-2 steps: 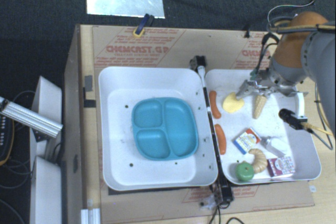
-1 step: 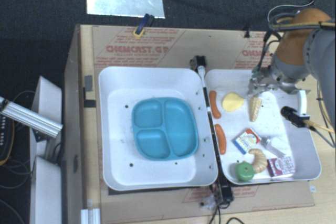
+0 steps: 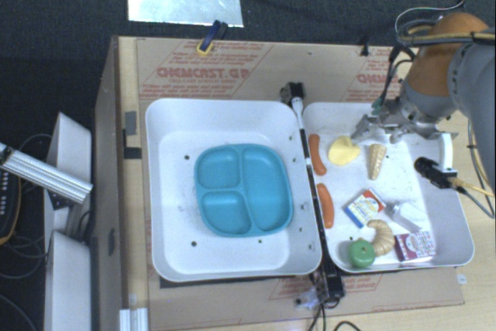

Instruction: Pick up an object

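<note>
My gripper hangs over the back of the right bin, open, with nothing between its fingers. Just below it lies a tan ice-cream cone. To the cone's left is a yellow lump. Two orange sausages lie along the bin's left wall. Nearer the front are a small red, white and blue carton, a croissant, a green apple, a dark red box and a small grey piece.
The left bin holds a blue divided plate. A black divider rail runs between the two bins. The arm comes in from the upper right over the right bin's back corner.
</note>
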{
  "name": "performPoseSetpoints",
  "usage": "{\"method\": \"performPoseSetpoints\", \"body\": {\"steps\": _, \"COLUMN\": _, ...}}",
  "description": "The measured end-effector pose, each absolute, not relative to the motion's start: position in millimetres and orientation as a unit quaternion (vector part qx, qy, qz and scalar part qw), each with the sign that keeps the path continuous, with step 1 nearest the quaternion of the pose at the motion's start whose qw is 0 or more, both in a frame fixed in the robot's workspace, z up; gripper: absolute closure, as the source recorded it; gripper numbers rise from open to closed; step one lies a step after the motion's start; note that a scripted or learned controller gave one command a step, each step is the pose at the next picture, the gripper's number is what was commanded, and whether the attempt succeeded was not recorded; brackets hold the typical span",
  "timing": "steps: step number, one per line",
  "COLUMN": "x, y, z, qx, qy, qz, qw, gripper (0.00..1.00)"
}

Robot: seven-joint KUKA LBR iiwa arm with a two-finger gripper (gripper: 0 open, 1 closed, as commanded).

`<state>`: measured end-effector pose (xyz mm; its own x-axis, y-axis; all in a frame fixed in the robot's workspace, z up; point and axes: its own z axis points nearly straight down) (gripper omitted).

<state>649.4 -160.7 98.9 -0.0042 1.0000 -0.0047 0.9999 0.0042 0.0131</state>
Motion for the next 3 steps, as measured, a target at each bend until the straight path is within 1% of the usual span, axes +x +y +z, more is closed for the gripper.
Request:
{"method": "performPoseSetpoints", "body": {"steps": 1, "x": 627.0, "y": -147, "z": 89, "qx": 0.707, "qy": 0.707, "qz": 0.0024, "qw": 0.005, "gripper": 0.00}}
{"method": "performPoseSetpoints", "body": {"steps": 2, "x": 627.4, "y": -147, "z": 99, "qx": 0.706, "qy": 0.708, "qz": 0.0029, "qw": 0.005, "gripper": 1.00}}
{"method": "performPoseSetpoints", "body": {"steps": 3, "x": 587.2, "y": -63, "z": 186, "qx": 0.705, "qy": 0.709, "qz": 0.0023, "qw": 0.001, "gripper": 1.00}}
